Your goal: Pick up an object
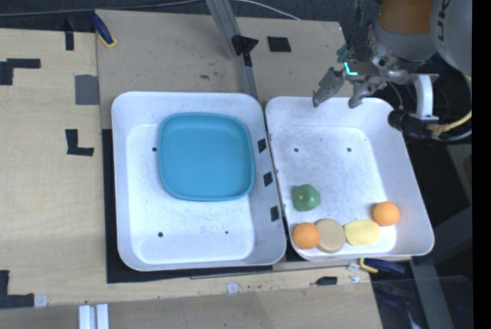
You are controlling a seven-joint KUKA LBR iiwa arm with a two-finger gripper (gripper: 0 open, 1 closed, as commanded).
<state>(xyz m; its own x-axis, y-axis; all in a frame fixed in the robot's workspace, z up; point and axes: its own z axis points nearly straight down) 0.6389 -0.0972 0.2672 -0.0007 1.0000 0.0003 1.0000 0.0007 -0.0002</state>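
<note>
The camera view shows the gripper (pixel 339 95) in the upper right of the frame, at the far edge of the right bin (pixel 399 166), with its two dark fingers spread apart and nothing between them. Above it the grey arm with the orange band (pixel 418 5) comes in from the upper right corner. All the small objects lie well apart from the gripper, at the lower end of the same bin, toward the bottom of the frame. The closest one is a green round object (pixel 307 198), which lies alone on the bin floor, lower and a little left of the gripper. Below it, along the near wall of the bin, there is a row: an orange ball (pixel 306 235) at the left, touching a beige round object (pixel 331 235), then a yellow object (pixel 362 232) just beside it, and a second orange ball (pixel 386 213) at the right end, slightly higher in the frame. The left bin (pixel 130 166) takes the centre left of the frame and holds a blue square plate (pixel 205 156), lying flat in its upper part.
</note>
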